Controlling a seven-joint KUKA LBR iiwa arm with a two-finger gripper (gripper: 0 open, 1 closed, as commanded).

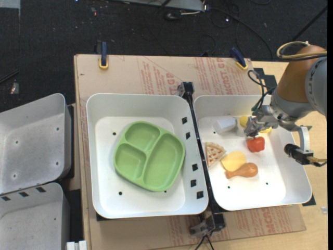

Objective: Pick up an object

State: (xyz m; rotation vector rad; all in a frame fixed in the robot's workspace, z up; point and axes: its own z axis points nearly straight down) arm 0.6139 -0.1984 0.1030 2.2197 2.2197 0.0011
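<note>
Red tomato-like toy [255,144] lies in the right bin [296,191], directly below the gripper [253,132]; contact appears likely, but the finger state cannot be told. Beside it: yellow piece [243,121], grey block [225,124], waffle slice [214,152], drumstick [238,165]. Left bin [104,191] holds a green divided plate [150,155].

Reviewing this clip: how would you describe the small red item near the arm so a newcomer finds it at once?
Start at the right-hand white bin, where the toy food lies. Under the arm's tool, near that bin's middle, sits a small round red tomato-like toy. It is the bin's one red piece, lying right of the yellow-and-tan drumstick toy and the waffle wedge.
</note>
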